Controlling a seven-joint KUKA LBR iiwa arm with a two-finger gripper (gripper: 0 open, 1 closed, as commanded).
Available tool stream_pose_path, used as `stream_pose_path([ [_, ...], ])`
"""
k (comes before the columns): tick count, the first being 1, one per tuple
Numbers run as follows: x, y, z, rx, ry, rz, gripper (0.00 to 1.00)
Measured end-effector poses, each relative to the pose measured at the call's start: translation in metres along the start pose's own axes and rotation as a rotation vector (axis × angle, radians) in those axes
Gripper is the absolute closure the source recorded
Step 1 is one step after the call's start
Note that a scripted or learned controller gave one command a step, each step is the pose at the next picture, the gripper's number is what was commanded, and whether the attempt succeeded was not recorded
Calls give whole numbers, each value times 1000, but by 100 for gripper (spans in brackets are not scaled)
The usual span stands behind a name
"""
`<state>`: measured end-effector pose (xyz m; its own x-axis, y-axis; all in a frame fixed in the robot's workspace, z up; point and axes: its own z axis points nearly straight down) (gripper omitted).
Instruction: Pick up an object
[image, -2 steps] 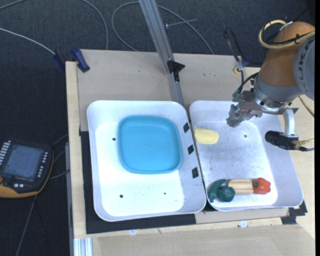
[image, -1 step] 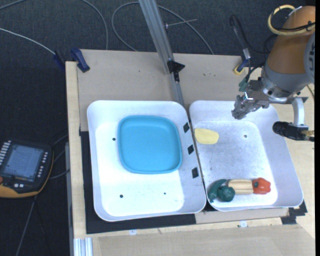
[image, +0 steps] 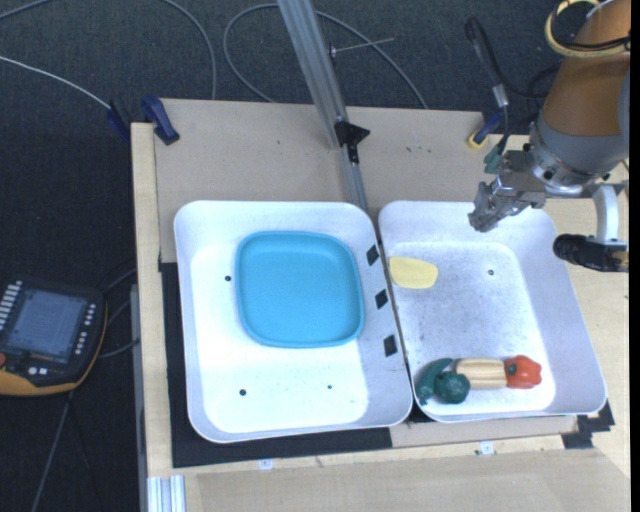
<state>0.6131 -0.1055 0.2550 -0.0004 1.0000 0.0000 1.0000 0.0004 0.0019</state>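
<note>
The right bin (image: 520, 300) holds a flat yellow piece (image: 413, 272) near its left wall. Along its front edge lie a dark green object (image: 443, 385), a tan wooden peg (image: 484, 373) and a red object (image: 523, 371), touching in a row. My gripper (image: 489, 212) hangs over the bin's back right corner, well away from all of these. Nothing shows between its fingers.
The left bin (image: 205, 330) carries a blue square plate (image: 299, 288). A metal pole (image: 322, 80) slants down to the gap between the bins. Blue clamps (image: 159, 118) sit on the bench's back edge. A pendant (image: 48, 335) lies at far left.
</note>
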Motion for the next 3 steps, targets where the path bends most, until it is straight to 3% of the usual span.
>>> stream_pose_path([
  [3, 132, -45, -1, 2, 1, -4, 100],
])
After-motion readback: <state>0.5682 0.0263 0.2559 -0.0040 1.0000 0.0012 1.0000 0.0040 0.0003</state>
